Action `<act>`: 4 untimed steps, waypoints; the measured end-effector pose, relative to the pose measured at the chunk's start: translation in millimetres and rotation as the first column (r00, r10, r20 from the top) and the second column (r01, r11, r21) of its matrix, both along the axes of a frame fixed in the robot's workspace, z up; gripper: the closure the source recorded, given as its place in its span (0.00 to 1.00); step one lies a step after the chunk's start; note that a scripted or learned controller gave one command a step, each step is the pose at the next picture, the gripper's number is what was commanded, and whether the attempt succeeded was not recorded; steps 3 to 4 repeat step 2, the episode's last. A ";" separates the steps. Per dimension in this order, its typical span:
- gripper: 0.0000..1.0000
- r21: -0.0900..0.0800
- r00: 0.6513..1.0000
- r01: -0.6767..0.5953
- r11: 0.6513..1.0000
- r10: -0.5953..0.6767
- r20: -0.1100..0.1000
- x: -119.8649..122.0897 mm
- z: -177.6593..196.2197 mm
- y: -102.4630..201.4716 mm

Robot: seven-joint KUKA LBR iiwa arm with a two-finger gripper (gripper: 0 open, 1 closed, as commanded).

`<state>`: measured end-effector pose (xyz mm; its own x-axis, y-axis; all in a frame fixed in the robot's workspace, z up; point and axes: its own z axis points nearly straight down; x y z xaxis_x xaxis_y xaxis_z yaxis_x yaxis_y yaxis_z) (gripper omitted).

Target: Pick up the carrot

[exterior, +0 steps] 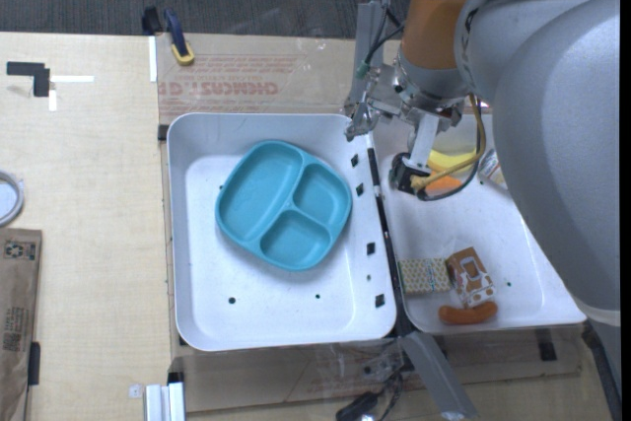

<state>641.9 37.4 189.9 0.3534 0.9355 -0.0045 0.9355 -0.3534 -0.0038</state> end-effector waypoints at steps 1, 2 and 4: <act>0.00 0.001 1.000 -0.014 1.000 0.014 0.001 -14.6 0.7 36.6; 0.00 -0.011 0.998 0.063 0.998 -0.063 0.018 -13.0 -46.6 40.1; 0.00 -0.011 0.998 0.063 0.998 -0.063 0.018 -13.0 -46.6 40.1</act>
